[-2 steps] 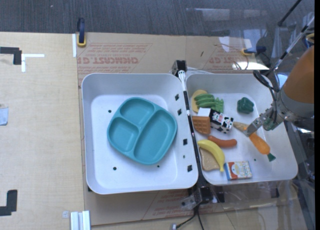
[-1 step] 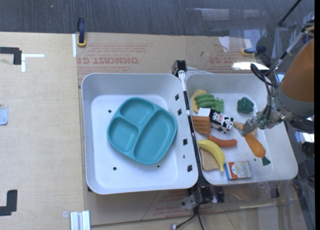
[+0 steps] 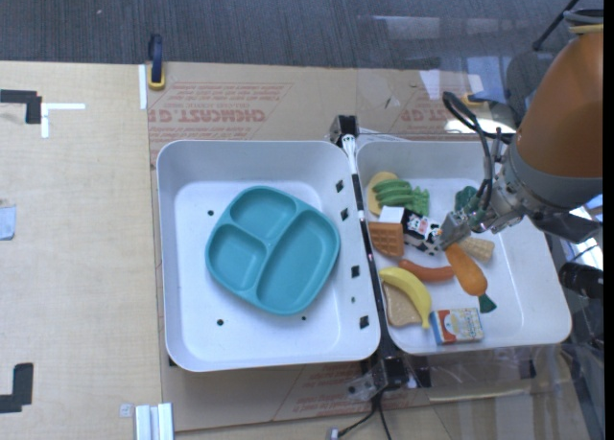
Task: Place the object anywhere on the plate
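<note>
Gripper point(image 3: 453, 230) hangs low among the toy food point(image 3: 427, 270) at right of frame, grip unreadable from here; teal plate point(image 3: 273, 248) lies well off toward centre-left, across the bin divider point(image 3: 357, 237).

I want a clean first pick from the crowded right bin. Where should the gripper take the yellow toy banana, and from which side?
Probably at the middle of the yellow toy banana, coming straight down, fingers closing across its narrow width. It lies flat and curved; the red sausage above and the slice of bread below crowd it, so the ends look less reachable.
</note>
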Controlling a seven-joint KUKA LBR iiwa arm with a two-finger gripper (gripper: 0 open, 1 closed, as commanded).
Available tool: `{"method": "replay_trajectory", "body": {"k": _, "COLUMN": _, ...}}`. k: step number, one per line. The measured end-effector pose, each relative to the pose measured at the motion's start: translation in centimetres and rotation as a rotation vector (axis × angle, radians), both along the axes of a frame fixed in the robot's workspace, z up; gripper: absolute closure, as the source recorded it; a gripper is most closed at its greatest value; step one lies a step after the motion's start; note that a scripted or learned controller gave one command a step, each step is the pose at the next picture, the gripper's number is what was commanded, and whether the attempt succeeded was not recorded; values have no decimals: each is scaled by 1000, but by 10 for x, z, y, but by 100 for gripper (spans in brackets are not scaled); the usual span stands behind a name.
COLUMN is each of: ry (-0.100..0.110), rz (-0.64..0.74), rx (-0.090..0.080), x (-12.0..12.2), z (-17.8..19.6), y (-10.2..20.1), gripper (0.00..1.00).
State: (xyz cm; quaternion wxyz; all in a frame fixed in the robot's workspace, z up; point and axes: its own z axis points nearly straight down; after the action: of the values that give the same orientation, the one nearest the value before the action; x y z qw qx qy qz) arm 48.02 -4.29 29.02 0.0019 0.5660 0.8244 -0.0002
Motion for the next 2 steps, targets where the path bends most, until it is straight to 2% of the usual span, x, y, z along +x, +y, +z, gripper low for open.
{"method": "replay_trajectory", "body": {"k": 1, "ry": 1, "rz": -393, "rx": -1, "x": 1, "z": -2, "y": 54, "gripper": 100}}
{"method": "replay_trajectory", "body": {"k": 2, "ry": 5, "rz": -350, "rx": -1, "x": 92, "z": -35, "y": 113, "gripper": 100}}
